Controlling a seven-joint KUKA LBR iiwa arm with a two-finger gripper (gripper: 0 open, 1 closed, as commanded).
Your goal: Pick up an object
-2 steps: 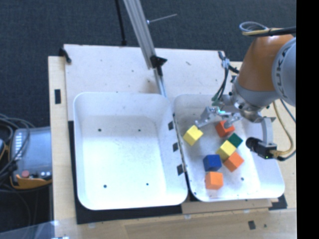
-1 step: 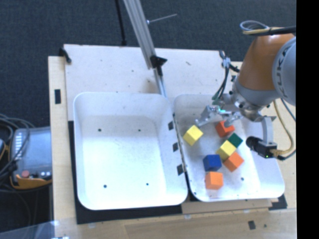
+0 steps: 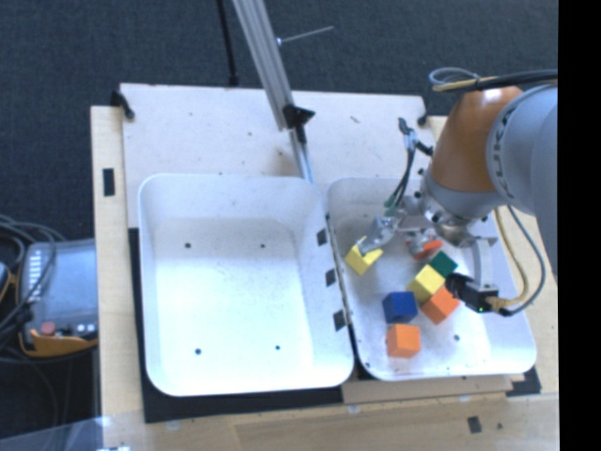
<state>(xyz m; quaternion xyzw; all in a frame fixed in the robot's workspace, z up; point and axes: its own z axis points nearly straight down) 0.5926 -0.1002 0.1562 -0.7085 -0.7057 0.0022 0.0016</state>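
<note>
In the right bin [image 3: 371, 205], just left of the block cluster [image 3: 423, 303], a yellow block [image 3: 362, 257] is pinched by the hand [image 3: 374, 245]. A grasp is judged made. Lifting is left.

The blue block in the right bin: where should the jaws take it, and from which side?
Probably from straight above, closing on the blue block's left and right faces. It sits flat, with bare bin floor on its left and a gap on its right before the orange block. Another orange block sits close below it, so closing across the top and bottom faces looks tighter.

Dark carpet floor [image 3: 113, 26], wooden bench [image 3: 108, 252]
</note>
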